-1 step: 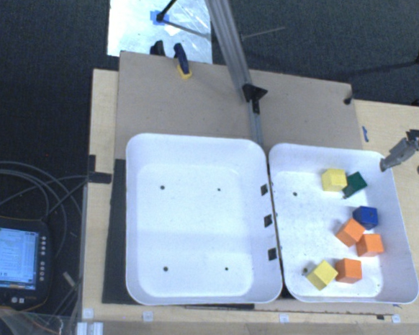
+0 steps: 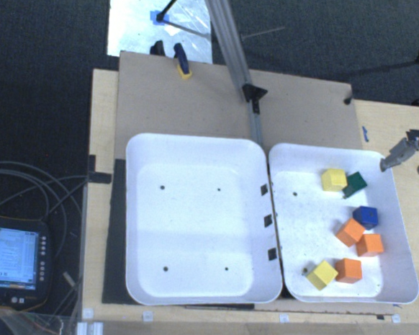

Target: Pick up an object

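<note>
The right bin [image 2: 294, 199] holds several blocks. A yellow block [image 2: 333, 179] and a dark green block [image 2: 355, 184] lie side by side near its far edge. Lower down sit a blue block [image 2: 365, 216], three orange blocks [image 2: 350, 230] [image 2: 370, 244] [image 2: 349, 270] and a second yellow block [image 2: 322, 274]. My gripper [image 2: 412, 159] hangs at the view's right edge, above the bin's far right corner, with its fingers spread and nothing between them.
The left bin [image 2: 191, 219] lies beside the right one. A slanted metal pole [image 2: 230, 42] crosses the cardboard behind the bins. Two clamps [image 2: 178, 59] sit at the cardboard's far edge. A teach pendant [image 2: 11, 259] lies at lower left.
</note>
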### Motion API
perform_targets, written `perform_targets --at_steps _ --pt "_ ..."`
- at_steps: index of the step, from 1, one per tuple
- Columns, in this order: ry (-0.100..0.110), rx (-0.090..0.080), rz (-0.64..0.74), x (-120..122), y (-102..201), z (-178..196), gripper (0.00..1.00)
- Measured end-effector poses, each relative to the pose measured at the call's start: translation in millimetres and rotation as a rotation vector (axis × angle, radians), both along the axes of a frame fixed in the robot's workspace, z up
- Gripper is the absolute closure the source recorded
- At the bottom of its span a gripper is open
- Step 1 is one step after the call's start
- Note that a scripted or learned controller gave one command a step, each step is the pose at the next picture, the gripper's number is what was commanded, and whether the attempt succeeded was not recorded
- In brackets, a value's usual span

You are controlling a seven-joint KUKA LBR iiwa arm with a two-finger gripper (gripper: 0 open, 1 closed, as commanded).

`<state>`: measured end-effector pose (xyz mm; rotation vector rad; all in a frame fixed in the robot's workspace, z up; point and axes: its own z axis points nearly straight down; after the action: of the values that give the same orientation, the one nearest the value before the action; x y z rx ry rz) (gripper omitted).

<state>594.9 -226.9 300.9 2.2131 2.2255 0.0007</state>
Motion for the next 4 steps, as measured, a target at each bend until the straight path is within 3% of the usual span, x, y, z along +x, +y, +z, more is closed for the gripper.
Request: perform_targets --at_steps 1,3,4 --pt "0.005 0.002 -0.002 2 3 -62 0.0" --pt "0.004 0.002 -0.001 3 12 -150 0.0" --pt "-0.003 -0.001 0.0 4 11 -136 1.0"
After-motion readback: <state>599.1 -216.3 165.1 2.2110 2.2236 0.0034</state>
